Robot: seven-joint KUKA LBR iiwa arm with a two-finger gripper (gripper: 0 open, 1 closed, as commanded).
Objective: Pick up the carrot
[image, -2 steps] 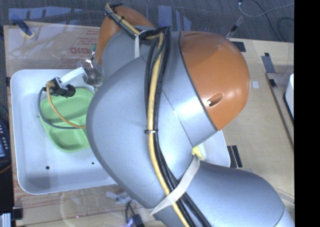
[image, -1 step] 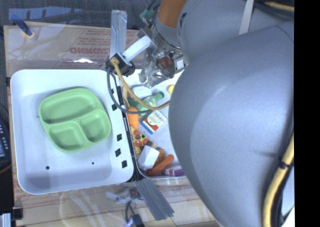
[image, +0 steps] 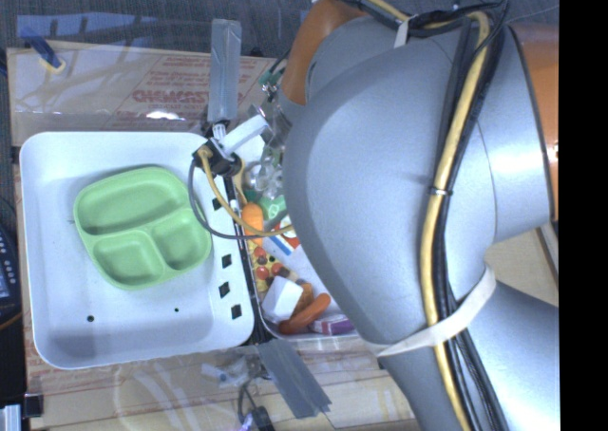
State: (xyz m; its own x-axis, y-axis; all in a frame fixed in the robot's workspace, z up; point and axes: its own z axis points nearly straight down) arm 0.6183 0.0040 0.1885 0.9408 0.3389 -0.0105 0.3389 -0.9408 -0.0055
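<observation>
A: Bench under a dark carpeted floor edge; cardboard liner [image: 104,87] with clear film and grey tape strips [image: 226,64] around the bins. Largest item?

B: The arm [image: 418,182], smooth grey shell with an orange band, yellow and black cables strapped down its flank. It covers nearly all of the right bin [image: 275,329].

A: Next?

B: Left bin [image: 57,258], shallow white plastic with rounded corners. In it a matte green divided tray [image: 142,225], three compartments, lying flat.

A: Gripper?

B: The gripper [image: 249,168] sits low at the wall between the bins, white bracket and looped black cable at its head. Fingers hidden in clutter; cannot tell its opening.

A: Carrot?

B: Likely the slim orange piece [image: 306,310] in the right bin's visible strip, beside a white block [image: 281,296]. It lies toward the view's bottom from the gripper, well apart. Long axis slants up to the right. A rounder orange object [image: 253,217] sits just below the gripper; too blurred to name.

A: Judgement?

B: The tool must travel along the divider toward the view's bottom, then close across the short axis. Mixed small toys [image: 271,258] crowd between.
</observation>
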